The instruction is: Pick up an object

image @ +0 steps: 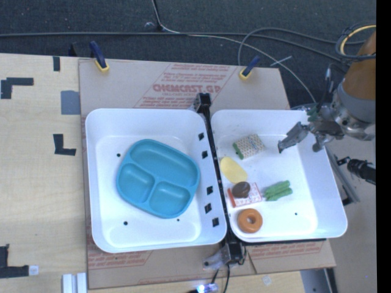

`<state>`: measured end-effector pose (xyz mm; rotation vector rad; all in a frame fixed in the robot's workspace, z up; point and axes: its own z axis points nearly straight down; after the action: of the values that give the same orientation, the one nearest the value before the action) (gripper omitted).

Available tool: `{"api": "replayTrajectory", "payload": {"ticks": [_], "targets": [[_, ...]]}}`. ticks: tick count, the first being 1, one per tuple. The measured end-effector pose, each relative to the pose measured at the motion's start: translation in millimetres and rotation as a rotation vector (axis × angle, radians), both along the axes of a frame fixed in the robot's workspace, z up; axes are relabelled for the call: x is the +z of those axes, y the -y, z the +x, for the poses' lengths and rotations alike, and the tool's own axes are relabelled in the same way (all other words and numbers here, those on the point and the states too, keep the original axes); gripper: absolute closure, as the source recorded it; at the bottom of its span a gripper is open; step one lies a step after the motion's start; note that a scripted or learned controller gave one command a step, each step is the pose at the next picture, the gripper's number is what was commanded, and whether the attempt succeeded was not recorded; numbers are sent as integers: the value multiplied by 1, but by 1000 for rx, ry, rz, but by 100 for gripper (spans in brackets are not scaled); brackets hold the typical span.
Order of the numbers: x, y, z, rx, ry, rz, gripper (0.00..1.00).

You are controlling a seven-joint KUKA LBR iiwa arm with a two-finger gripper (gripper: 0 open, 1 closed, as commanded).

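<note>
Spread and holding nothing, the jaws of the gripper [303, 138] hang over the right bin [317, 182] at its upper right edge. Five items lie inside: mesh sponge [248, 145], yellow lemon [233, 169], brown-topped packet [243, 191], doughnut [250, 220], and green pods [278, 191] lying left-right, slightly tilted. One blue divided plate [158, 177] occupies the left bin [104, 163].

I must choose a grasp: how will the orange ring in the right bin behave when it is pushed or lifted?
The orange ring lies flat, so it will probably slide, not roll. It looks small and light. Its rounded rim may slip from the pincer, which looks open.
</note>
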<state>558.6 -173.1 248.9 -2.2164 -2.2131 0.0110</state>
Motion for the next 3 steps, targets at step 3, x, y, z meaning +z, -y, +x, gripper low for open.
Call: {"api": "replayTrajectory", "payload": {"ticks": [3], "targets": [[-112, 7, 0, 3, 3, 0, 0]]}}
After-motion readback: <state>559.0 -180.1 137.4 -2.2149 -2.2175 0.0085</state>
